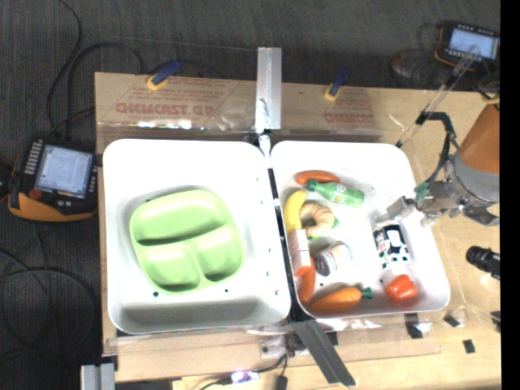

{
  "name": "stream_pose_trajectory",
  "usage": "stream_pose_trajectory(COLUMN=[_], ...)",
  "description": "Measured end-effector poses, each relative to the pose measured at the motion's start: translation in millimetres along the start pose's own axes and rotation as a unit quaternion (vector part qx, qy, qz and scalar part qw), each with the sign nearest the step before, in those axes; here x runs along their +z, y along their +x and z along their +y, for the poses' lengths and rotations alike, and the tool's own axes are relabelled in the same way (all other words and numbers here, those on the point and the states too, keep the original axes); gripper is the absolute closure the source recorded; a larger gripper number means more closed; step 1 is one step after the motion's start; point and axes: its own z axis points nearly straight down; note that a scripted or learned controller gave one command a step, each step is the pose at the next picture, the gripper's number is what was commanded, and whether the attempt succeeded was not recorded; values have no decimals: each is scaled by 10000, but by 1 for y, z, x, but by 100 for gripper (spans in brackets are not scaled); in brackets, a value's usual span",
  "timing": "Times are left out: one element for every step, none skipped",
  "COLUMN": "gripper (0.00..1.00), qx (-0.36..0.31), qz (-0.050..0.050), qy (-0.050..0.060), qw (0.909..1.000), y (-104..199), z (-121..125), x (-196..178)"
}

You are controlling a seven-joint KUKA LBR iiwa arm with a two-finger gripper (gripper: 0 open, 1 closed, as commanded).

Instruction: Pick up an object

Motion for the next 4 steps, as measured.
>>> stream_pose_trajectory(gripper=[0, 100, 100, 100], qx=[-59, -41, -143, 334], qz=[35, 7, 0, -1], qy=[-30, -32, -4, 2], qw=[10000, 10000, 9999, 9994], y=[1, -2, 39, 85], z=[15, 15, 24, 44], x=[91, 81, 17, -12])
